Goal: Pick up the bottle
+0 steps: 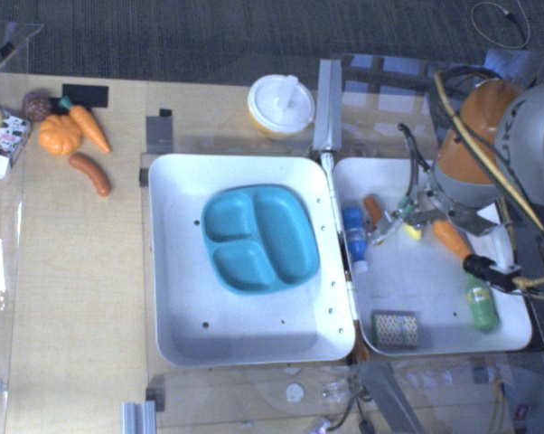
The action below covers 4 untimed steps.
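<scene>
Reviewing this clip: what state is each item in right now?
blue bottle: lying flat against the right bin's left wall, not gripped
gripper: low over the right bin, beside the bottle
green bottle: lying flat
blue divided plate: flat in the left bin
white lidded cup: upright

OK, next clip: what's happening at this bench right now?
The grey arm reaches in from the right, its gripper low over the right bin, close beside the blue bottle that lies along the bin's left wall. Nothing shows between the fingers, so the bottle isn't picked up yet. The same bin holds a carrot, a green bottle and a sponge. The left bin holds a blue divided plate.
</scene>
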Available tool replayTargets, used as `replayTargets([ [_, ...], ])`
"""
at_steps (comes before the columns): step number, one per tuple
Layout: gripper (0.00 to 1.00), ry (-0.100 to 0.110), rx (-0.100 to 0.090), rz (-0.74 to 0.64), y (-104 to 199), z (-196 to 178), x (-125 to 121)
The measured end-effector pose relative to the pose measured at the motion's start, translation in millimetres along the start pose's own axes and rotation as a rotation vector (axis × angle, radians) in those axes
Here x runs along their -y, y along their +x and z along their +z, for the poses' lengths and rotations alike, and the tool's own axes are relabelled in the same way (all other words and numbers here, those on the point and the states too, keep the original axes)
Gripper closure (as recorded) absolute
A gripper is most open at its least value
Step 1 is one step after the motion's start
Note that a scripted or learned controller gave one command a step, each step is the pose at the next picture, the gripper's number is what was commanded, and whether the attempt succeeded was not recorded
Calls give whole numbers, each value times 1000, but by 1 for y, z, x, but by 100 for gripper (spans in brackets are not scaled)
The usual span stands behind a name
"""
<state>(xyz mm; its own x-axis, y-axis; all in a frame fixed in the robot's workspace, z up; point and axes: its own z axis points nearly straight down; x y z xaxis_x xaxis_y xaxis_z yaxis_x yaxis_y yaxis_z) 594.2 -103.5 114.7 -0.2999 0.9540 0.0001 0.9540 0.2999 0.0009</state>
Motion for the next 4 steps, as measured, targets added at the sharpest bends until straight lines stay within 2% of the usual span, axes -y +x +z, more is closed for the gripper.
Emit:
replayTargets([
  [1,0,-4,8,329,-2,25,-24],
  [2,0,1,2,331,-85,-45,-43],
  [3,0,-1,-12,437,-56,23,18],
  [4,0,4,-19,360,-95,-8,-38],
])
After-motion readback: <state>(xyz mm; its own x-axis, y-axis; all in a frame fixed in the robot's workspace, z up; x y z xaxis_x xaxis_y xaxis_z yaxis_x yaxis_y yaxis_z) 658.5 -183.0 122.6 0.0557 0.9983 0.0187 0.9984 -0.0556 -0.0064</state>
